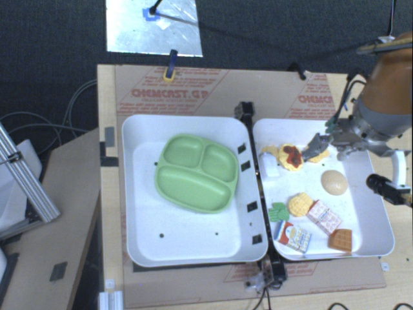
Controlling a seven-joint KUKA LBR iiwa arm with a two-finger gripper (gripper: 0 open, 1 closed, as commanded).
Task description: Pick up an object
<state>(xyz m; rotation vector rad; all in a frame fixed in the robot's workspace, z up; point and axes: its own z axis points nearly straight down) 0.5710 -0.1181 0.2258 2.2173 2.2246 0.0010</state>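
Note:
The right bin [374,234] holds several toy foods. A yellow and red piece [288,155] lies near its back left, with a small white piece [270,168] beside it. A beige round bun [334,182] sits mid-bin. Toward the front lie a yellow corn-like piece [299,204], a green piece [279,210], a pink and white packet [324,217], a red and white carton [295,236] and a brown waffle piece [341,239]. My gripper [317,148] hangs low over the bin's back, just right of the yellow and red piece and behind the bun.
The left bin [145,237] holds a green divided plate [197,172]. A black divider with clips [253,173] runs between the bins. The arm's grey body with its orange band [387,95] fills the right side above the right bin. A black part [387,187] sticks out by the bin's right wall.

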